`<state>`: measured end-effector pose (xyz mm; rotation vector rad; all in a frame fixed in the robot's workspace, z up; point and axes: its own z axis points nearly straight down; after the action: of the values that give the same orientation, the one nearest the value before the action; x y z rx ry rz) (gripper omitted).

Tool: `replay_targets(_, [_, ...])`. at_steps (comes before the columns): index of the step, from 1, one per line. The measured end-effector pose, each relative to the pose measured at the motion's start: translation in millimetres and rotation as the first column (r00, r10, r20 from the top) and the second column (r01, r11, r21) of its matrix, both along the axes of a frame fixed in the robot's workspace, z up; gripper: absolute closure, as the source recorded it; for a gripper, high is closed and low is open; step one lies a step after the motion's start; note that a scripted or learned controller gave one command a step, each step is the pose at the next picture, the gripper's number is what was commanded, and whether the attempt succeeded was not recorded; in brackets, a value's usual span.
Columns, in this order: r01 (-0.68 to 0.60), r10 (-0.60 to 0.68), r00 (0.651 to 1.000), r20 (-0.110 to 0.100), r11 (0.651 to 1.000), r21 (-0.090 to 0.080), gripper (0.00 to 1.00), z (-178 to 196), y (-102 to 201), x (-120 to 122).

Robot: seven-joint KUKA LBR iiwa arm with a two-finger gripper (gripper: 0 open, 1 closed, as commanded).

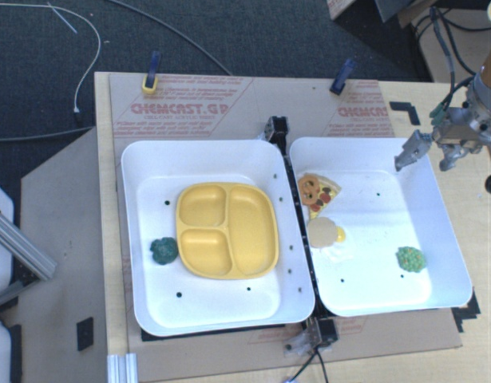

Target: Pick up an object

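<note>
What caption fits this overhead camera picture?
End effector open above right bin holding toy pizza, egg, broccoli.

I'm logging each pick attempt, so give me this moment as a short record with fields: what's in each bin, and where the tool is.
left bin: yellow divided plate; dark green broccoli piece beside the plate's left edge
right bin: pizza slice toy, fried egg toy, light green leafy piece
tool: above the right bin's upper right corner, fingers spread, nothing between them
task state: nothing picked up yet
</note>
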<state>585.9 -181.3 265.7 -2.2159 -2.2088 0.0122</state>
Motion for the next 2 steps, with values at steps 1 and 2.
replay_targets(1, [-0.004, 0.004, 1.000, 0.014, 1.000, -0.003, 0.00, 8, 1, 2])
replay_targets(2, [-0.004, 0.004, 1.000, 0.012, 1.000, -0.002, 0.00, -36, 3, 10])
